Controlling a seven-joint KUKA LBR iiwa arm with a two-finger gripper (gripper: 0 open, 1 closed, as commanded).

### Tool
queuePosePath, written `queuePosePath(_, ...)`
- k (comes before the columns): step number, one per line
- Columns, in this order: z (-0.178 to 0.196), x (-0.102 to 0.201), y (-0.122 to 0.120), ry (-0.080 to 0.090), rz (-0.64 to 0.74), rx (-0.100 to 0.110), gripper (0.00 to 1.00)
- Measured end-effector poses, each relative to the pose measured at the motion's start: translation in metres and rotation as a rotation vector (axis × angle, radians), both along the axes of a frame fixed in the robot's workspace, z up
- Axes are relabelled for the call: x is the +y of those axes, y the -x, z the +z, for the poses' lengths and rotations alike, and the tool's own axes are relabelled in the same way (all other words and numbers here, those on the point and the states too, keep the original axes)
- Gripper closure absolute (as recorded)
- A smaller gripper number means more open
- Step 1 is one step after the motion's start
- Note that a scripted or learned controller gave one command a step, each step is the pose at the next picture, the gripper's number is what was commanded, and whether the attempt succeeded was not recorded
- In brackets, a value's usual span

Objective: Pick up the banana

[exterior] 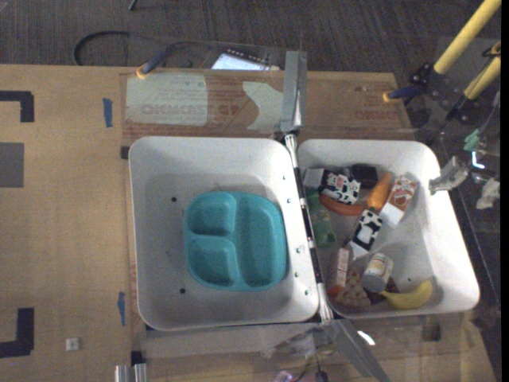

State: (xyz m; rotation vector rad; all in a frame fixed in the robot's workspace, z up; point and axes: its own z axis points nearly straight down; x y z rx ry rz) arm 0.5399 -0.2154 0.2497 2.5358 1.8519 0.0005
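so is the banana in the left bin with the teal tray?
No, the banana lies in the right bin near its front edge, while the teal tray sits in the left bin.

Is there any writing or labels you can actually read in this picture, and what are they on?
None reads with certainty.
Cardboard sheet behind the left bin: large pale letters, seemingly upside down, too washed out to quote.
Cardboard strip behind the right bin: a short printed word, blurred.
Small packages and can in the right bin near the banana: printing too small.
Teal tray: no text visible.
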Motion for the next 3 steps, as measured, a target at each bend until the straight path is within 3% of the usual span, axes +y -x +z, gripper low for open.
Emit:
queuePosePath(1, 0.0, 0.0, 0.0, 0.0, 0.0, 0.0, 0.0)
queuePosePath(2, -0.142, 0.015, 0.033, -0.01, -0.014, 0.007, 0.0)
queuePosePath(3, -0.163, 0.027, 0.009, -0.001, 0.38, -0.001, 0.0)
